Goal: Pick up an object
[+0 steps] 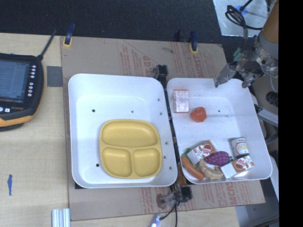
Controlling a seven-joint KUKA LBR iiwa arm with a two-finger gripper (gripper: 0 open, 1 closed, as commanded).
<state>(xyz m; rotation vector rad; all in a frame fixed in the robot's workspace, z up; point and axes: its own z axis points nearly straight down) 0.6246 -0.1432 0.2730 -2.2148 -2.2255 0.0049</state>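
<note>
Honestly, the gripper [233, 78] hangs spread and empty over the right bin's [255, 122] far right corner, so I'd drop straight onto the lone red tomato [198, 114] mid-bin, not the near-edge pile

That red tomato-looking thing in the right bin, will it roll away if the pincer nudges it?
Probably. The red tomato looks rounded, so a sideways nudge may roll it. It lies apart from the pink box, with bare bin floor around it, so little would stop it. It looks like toy food, likely light.
</note>
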